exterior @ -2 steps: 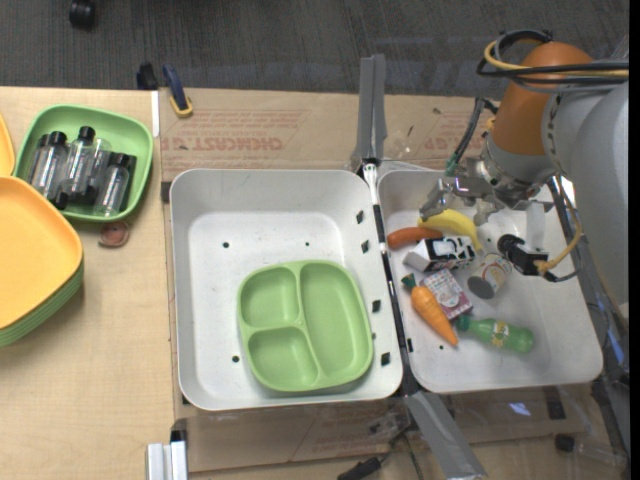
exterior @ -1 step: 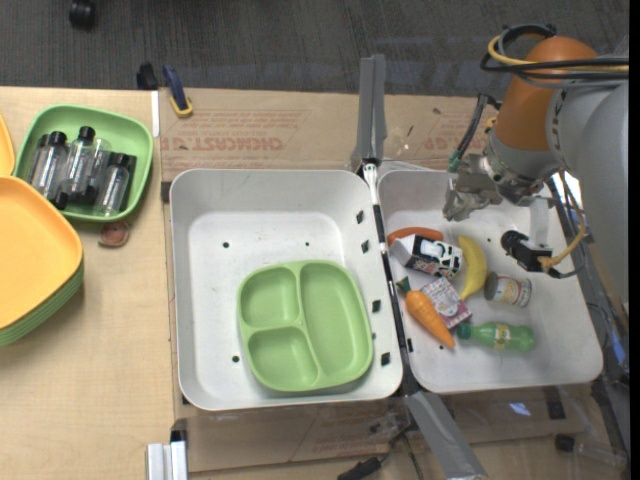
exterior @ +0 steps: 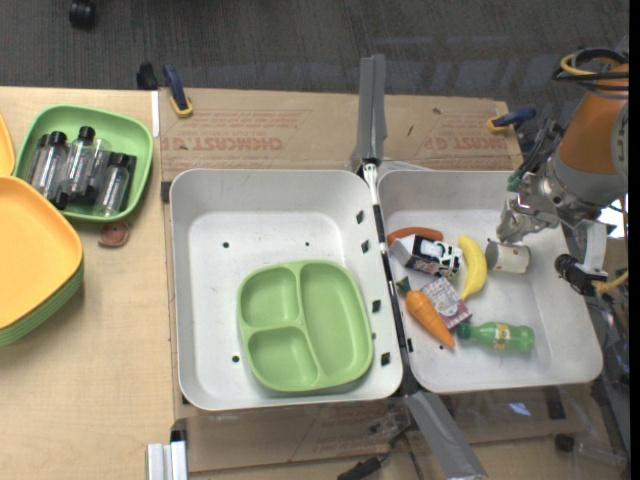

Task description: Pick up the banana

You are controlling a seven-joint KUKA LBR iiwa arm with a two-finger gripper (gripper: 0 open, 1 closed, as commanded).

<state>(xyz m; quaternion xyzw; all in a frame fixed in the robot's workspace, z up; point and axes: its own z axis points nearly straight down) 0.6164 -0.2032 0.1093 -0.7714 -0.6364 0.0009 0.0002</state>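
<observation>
Wooden worktop [exterior: 120, 368], grey carpet floor [exterior: 300, 18] behind it. Far left: stacked orange plates [exterior: 30, 258], then a green tray [exterior: 85, 163] holding small dark-capped bottles. Flattened cardboard [exterior: 260, 128] lies under both white bins. Left bin [exterior: 200, 268] holds a green divided plate [exterior: 303, 325]. Right bin [exterior: 560, 358] holds a carrot [exterior: 429, 318], toy car [exterior: 434, 256], banana [exterior: 472, 266] near centre, green bottle [exterior: 498, 337], white cup [exterior: 509, 257]. Hand [exterior: 515, 223] sits over the cup, right of the banana; can't tell whether it's open or closed.
</observation>
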